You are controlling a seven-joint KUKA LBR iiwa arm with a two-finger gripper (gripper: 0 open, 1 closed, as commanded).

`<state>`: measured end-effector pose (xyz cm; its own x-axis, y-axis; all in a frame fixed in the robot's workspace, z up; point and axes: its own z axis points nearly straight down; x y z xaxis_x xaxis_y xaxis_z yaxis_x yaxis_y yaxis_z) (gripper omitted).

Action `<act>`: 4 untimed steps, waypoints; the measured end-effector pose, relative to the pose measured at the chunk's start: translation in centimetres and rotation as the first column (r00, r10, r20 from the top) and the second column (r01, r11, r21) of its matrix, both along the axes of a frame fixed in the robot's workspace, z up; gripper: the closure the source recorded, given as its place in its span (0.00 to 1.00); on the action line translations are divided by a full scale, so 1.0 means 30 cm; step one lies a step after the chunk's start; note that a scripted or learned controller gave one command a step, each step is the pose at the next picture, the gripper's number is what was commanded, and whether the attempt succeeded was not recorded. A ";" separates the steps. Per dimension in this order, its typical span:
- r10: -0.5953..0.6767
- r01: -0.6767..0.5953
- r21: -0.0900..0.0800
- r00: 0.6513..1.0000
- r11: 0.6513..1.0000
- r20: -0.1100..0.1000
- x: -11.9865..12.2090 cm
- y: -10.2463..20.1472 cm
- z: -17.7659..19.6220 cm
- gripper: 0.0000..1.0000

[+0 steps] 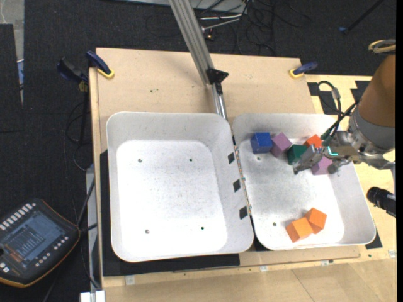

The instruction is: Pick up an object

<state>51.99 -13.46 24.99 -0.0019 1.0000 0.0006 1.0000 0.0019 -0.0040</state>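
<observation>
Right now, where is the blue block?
In the camera view, the blue block lies in the right bin, near its far left corner, right beside a purple block and left of the gripper.

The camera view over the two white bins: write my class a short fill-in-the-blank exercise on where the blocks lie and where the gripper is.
1. All the blocks lie in the ____ bin as the camera sees it.
2. The blue block touches a ____ block beside it.
3. Near that bin's front wall lie two ____ blocks.
4. The gripper hangs over the cluster by the ____ block.

Missing words: right; purple; orange; green
</observation>
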 end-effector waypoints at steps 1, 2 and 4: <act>-0.002 0.002 -0.001 1.000 1.000 0.004 0.002 0.000 0.006 0.00; -0.003 0.003 0.001 1.000 1.000 -0.002 -0.014 0.030 -0.186 0.00; -0.003 0.003 -0.001 1.000 1.000 0.002 -0.048 0.021 -0.522 0.00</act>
<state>50.54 -12.82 9.32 0.0014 1.0000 -0.0001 1.0000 -0.0014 -0.0023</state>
